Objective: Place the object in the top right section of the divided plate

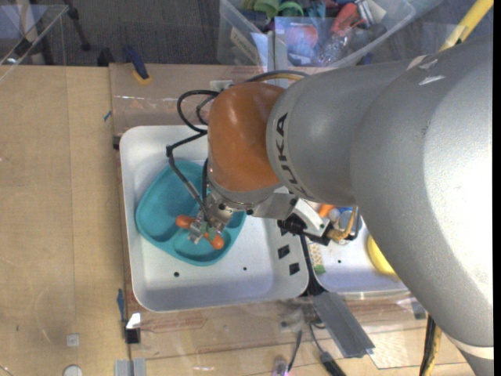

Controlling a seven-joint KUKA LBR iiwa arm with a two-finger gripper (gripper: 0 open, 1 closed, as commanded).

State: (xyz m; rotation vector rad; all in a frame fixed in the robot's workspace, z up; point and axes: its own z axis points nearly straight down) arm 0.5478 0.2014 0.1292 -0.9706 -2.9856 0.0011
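Note:
A teal divided plate [160, 208] lies in the left white bin [196, 288], toward its left half. My gripper [205, 229] hangs low over the plate's right part, below the orange wrist band. Two small orange bits show beside it on the plate, one [184, 222] to its left and one [218, 242] to its lower right. Whether either is held cannot be made out. The arm hides the plate's upper right part.
The right bin [344, 276] holds a yellow object [381, 258] and small orange and blue pieces [338, 214], mostly under the arm. A clear box of toys [313, 14] stands behind the bins. Black cables [192, 104] loop above the wrist.

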